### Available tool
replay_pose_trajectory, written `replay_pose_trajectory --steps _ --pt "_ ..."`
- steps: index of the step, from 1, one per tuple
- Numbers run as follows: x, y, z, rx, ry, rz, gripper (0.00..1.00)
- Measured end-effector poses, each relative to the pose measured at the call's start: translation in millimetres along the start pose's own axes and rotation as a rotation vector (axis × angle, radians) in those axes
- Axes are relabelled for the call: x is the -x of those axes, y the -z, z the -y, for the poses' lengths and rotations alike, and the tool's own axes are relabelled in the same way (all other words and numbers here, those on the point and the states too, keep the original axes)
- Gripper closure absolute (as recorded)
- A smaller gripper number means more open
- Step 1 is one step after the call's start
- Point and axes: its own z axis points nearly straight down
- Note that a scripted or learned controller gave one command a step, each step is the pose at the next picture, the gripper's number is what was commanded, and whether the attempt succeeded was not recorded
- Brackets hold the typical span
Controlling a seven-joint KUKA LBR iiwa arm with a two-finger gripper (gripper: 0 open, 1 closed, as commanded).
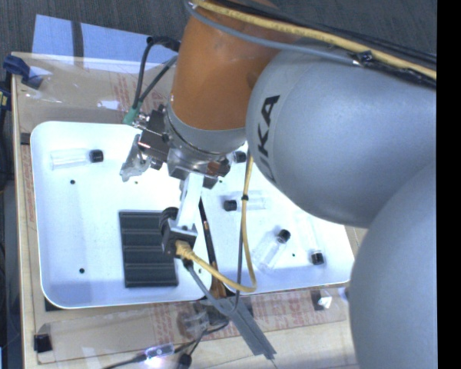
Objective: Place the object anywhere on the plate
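Observation:
A dark ribbed rectangular plate lies flat in the left white bin, towards its front. My gripper hangs over the bin's back middle, above and behind the plate, a little right of a clear tube with a black cap. I see nothing held in it. A small black piece rests to the right of the plate, partly behind the arm.
Two more clear tubes with black caps lie at the right near the front rim. The large grey and orange arm covers the back right of the bench. Cables trail over the front edge.

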Motion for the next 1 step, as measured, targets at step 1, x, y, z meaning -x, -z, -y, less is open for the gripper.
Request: replay_pose_trajectory --steps 1 --pt "3.8 -240.8 20.9 -0.006 0.019 0.008 0.00"
